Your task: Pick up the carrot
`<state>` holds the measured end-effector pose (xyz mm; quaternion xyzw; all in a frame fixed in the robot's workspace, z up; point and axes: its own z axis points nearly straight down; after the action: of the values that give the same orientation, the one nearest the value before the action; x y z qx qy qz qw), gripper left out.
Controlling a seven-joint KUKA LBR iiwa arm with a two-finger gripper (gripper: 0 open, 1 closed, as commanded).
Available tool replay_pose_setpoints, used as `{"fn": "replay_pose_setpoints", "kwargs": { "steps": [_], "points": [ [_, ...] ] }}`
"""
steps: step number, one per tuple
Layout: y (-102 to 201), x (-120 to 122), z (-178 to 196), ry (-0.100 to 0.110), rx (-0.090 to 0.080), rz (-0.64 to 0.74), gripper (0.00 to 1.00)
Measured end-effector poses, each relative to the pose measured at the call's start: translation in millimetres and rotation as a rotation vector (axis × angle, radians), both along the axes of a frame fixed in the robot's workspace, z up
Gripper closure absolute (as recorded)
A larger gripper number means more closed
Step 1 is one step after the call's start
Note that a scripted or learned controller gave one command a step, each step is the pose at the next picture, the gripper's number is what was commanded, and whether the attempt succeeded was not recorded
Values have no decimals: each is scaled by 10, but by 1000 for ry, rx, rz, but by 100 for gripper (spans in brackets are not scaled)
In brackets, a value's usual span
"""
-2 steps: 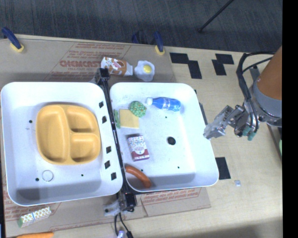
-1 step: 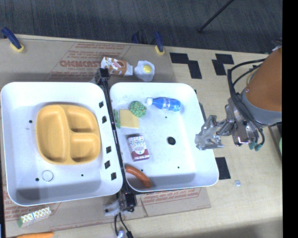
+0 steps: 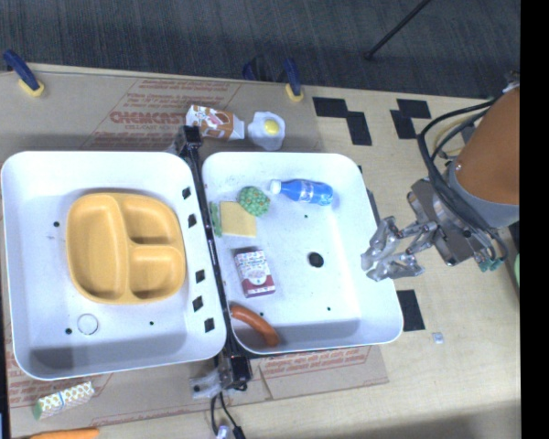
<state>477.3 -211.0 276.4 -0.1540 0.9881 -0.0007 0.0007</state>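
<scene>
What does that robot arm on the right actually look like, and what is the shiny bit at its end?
The arm is grey with a rounded orange section, and black cables loop beside it. The shiny bit is its pincer: bare silvery metal, small and angular.

Two white bins [image 3: 18,245] sit side by side. Left bin: one yellow tray [image 3: 123,245]. Right bin: one blue bottle [image 3: 304,191], one red packet [image 3: 253,273], one carrot [image 3: 254,325], one green ball [image 3: 252,199], one yellow block [image 3: 236,219].
</scene>
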Motion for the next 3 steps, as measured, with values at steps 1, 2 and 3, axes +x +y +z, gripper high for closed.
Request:
{"fn": "replay_pose_setpoints", "kwargs": {
  "steps": [1,2,3],
  "points": [
    [3,87,142,1,0,379,100],
    [6,85,-153,5,2,617,100],
    [4,88,-10,2,0,880,100]
  ]
}}
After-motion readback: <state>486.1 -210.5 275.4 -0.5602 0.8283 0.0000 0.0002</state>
